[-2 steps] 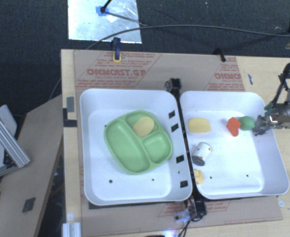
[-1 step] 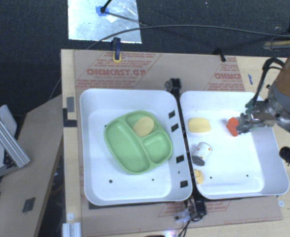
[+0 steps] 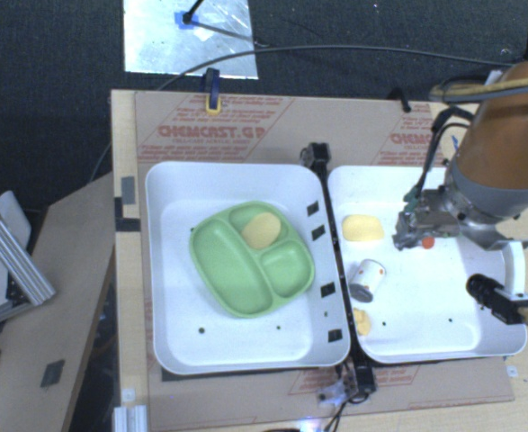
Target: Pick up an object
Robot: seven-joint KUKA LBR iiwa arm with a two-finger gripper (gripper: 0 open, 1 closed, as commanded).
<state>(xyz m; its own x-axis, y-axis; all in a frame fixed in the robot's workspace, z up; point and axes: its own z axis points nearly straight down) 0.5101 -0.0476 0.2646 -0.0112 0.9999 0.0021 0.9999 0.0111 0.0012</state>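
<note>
The bench (image 3: pixel 246 120) is a brown board with red letters. Two white bins sit right on it, side by side and touching — the left bin (image 3: pixel 178 268) at 9 o'clock, the right bin (image 3: pixel 434 322) at 3 o'clock.

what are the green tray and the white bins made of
The green divided tray looks like moulded plastic with a matt to soft satin finish: even colour, rounded compartment walls. The white bins seem glossy thin plastic, judging by their smooth rounded rims, though coated metal can't be ruled out.
</note>
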